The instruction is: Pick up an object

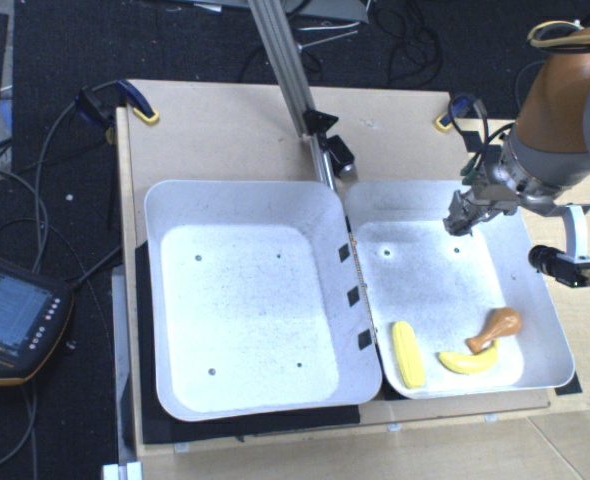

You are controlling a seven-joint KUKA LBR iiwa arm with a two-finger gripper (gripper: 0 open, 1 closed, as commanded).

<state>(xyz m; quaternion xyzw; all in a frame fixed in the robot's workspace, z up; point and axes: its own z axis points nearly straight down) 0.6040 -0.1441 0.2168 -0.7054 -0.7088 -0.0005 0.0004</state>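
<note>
Over the far part of the right-hand shallow white plastic bin [535, 298] hangs the dark two-finger tool [462, 218] of the grey arm, above bare bin floor; whether it is spread or clenched I cannot tell, since from this slant it reads as one dark mass; nothing is seen held by it, and it seems to touch no object.

Judged from how things lie, the task has hardly begun; no object is lifted; all three candidates rest on the floor of that same bin, along its near edge, well apart from the tool: a yellow corn-cob-shaped toy [408, 355] towards the bin's near-left corner, a small yellow plastic banana [467, 362] to the right of it, and a brown drumstick-shaped toy [495, 328] just beyond the banana, its thin end touching or nearly touching the fruit.

Left to do, by my reckoning: choose one, come down upon it, close, and lift; the left-hand white bin [165, 218], beside the landmark bin on the pale wooden desk [225, 128], plays no part yet.
</note>
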